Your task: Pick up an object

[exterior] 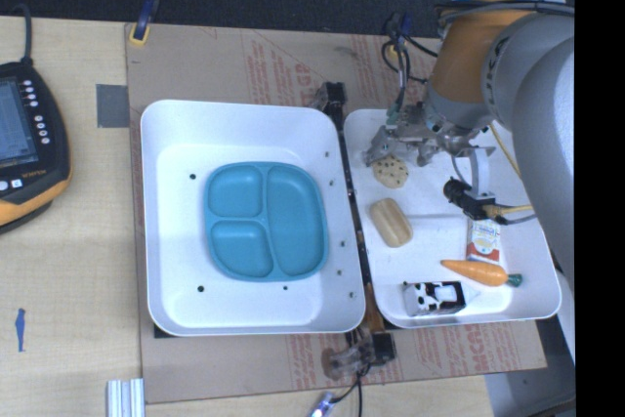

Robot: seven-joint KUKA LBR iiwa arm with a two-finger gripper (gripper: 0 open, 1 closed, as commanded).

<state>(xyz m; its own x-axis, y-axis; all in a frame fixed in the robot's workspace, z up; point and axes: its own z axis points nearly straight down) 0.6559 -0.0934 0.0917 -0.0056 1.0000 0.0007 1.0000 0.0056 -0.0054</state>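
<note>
The gripper point(402, 144) hangs over the right bin point(532, 308), just above a round cookie point(392, 173); whether it is apart or together cannot be told. Below lies a tan bread roll point(391, 222), long axis slanting. The carrot point(476, 272) lies crosswise, green end pointing right.

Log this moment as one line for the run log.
arm: over right bin | claw: above cookie | right bin: cookie, bread roll, carrot | left bin: blue divided plate
</note>
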